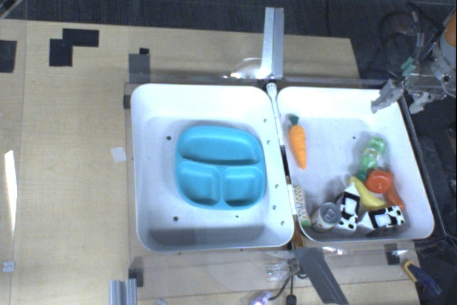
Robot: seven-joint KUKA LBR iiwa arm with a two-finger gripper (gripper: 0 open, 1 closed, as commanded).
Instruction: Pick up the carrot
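Observation:
The carrot point(297, 143), orange with a green top, lies lengthwise in the right bin point(335, 118), close to that bin's left wall, with bare floor around it. My gripper point(398, 96) hangs over the bin's far right corner, well to the right of the carrot and somewhat beyond it. Nothing shows in the gripper.
A pile sits in the right bin's near right corner: a green bottle point(372, 153), a red-orange toy point(380, 181), a banana point(367, 195), black-and-white blocks point(349, 208) and a grey can point(328, 213). The left bin point(157, 125) holds a blue divided plate point(218, 173).

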